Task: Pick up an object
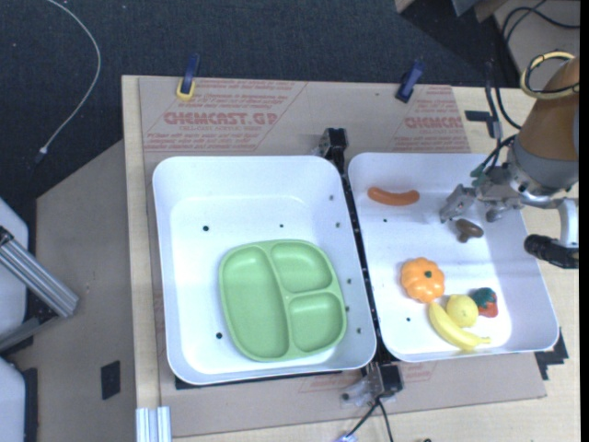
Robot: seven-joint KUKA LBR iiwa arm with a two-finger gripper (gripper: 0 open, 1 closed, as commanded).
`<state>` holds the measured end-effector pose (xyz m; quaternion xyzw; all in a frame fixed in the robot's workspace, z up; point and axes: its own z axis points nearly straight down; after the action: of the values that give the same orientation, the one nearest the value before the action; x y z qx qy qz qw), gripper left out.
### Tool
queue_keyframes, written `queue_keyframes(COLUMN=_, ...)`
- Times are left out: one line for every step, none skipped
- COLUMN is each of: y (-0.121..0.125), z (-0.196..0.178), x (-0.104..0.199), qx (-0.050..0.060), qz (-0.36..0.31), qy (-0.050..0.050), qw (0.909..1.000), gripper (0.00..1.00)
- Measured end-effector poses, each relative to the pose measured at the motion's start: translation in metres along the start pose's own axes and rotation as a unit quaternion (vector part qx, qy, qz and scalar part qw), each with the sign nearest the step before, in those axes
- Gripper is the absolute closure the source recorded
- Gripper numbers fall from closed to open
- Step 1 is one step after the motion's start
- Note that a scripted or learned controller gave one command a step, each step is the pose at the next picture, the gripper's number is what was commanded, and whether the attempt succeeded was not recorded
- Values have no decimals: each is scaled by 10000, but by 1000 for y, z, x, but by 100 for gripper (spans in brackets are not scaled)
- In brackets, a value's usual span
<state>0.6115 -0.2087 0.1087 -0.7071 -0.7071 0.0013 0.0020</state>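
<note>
Claw (pixel 467 217) hovering in right bin (pixel 543 293) – open or clenched, cannot tell. Sausage (pixel 394 195) lying just left of it, near bin's far wall. Likely light, smooth, rolling easily – gripping across middle looking safest. Pumpkin (pixel 422 279), banana (pixel 454 328) sitting nearer front.
</note>
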Motion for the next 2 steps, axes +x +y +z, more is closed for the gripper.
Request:
queue_keyframes(y=2, z=-14, x=0, qx=-33, qz=-4, qy=-8, qw=10000, gripper=100)
queue_keyframes(y=4, z=-57, x=1, qx=-52, qz=-5, qy=-17, qw=10000, gripper=100)
